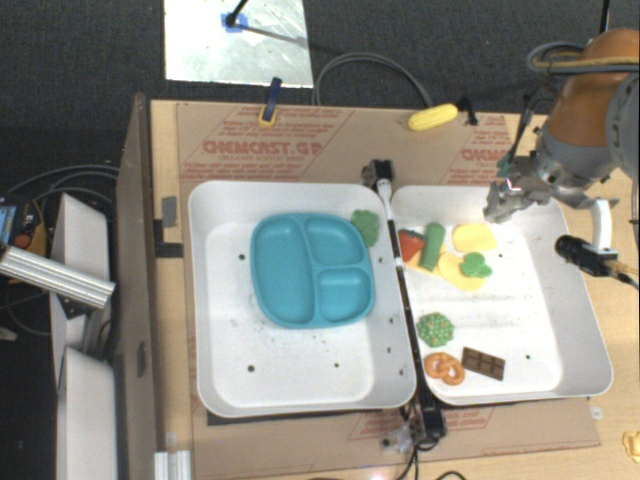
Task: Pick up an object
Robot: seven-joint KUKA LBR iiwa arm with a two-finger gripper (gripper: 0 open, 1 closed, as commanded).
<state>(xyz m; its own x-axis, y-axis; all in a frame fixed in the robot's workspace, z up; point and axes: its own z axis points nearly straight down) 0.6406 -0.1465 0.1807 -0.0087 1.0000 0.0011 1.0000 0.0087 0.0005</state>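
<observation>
My gripper (497, 210) hangs over the far part of the right bin (560, 308), just right of and above a yellow lemon-like toy (473, 236). Nothing shows between it and the bin floor. To the lemon's left a green cucumber-like piece (432, 245) stands beside a red and orange piece (411, 245). A flat yellow piece (456, 272) carries a small green broccoli (476, 264). Nearer the front lie a green knobbly round piece (435, 328), a pretzel (444, 368) and a brown chocolate bar (484, 364).
The left bin (230, 368) holds a blue divided plate (310, 270) with a green leafy toy (366, 227) at its far right corner. A yellow toy (432, 118) lies on the cardboard behind the bins. The arm comes in from the upper right.
</observation>
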